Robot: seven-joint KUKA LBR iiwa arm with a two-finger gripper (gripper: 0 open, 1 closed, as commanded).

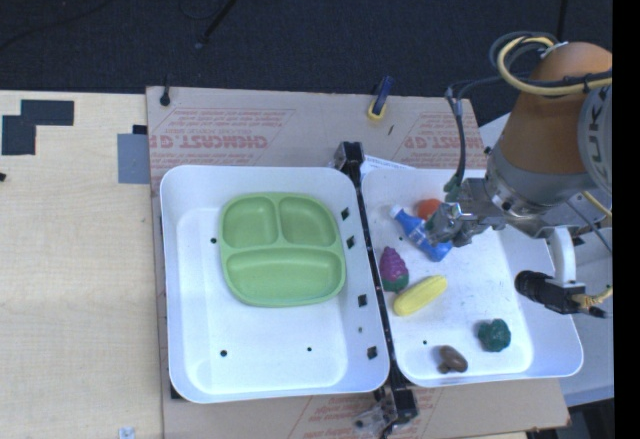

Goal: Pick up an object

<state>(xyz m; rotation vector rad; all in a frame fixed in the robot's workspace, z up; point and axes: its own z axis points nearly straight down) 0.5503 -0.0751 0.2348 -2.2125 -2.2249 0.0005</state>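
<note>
- Gripper (447, 224) hangs low over the far-left part of the right bin (560, 352), right above a blue toy (418, 234); the metal parts blur together there, so I cannot tell how it is set or whether anything is caught in it.
- Blue toy lies near the bin's far-left corner, just beside the divider side, with a small orange piece (428, 208) touching or nearly touching it on the far side. It looks like hard, light plastic with an irregular outline: probably stiff and a little slick, best pinched across its narrow middle, not at the ends.
- Purple toy (393, 269) and yellow corn-shaped toy (419, 295) sit close together by the bin's left wall, nearer the middle. Both are rounded and likely to roll or squirt out of a pinch; the corn wants a grip across its short axis.
- Dark green lump (493, 334) and brown lump (452, 359) rest apart near the bin's near edge, with free room around them, small and light by their look.
- Left bin (190, 347) carries a green divided plate (282, 249), wide and flat, a poor target for two fingers.
</note>
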